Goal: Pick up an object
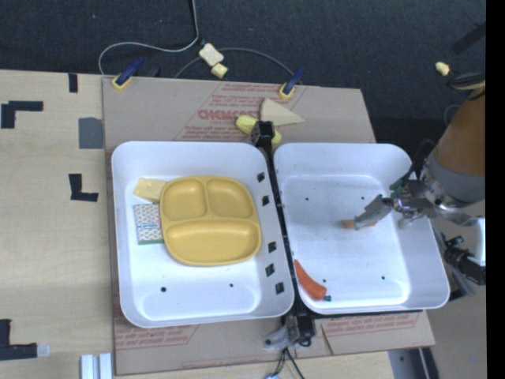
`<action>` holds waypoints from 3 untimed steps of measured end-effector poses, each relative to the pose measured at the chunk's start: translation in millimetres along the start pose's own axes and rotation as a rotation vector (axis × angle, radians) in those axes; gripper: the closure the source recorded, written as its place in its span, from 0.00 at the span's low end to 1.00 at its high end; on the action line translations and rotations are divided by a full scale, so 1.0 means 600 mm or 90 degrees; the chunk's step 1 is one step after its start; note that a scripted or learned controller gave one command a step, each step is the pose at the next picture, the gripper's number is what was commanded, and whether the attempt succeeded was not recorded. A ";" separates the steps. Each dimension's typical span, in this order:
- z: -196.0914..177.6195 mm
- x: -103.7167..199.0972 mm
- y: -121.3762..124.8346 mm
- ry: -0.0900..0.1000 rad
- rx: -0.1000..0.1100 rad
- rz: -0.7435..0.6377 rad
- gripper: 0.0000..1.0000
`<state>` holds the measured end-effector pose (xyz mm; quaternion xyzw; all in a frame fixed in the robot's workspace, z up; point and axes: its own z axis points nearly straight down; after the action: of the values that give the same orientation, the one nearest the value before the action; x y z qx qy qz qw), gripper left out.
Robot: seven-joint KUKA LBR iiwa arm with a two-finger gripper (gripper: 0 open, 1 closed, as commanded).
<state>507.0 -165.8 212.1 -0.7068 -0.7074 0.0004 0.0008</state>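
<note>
Grey arm, claw [353, 223] low over right bin [410, 294], pointing left.

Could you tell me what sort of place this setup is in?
Probably a robotics lab test bench: two white bins clamped onto a cardboard sheet, a robot arm reaching in, and loose cables behind.

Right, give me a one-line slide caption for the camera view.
KUKA arm's gripper reaches into the right bin near an orange carrot-like piece; yellow divided plate sits in the left bin.
</note>
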 end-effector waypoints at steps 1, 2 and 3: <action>0.221 0.118 0.071 -0.003 -0.005 -0.004 0.00; 0.209 0.109 0.152 -0.001 -0.003 -0.001 0.00; 0.181 -0.009 0.029 -0.002 0.002 0.005 0.00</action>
<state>524.0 -170.8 103.6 -0.7098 -0.7044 0.0023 0.0008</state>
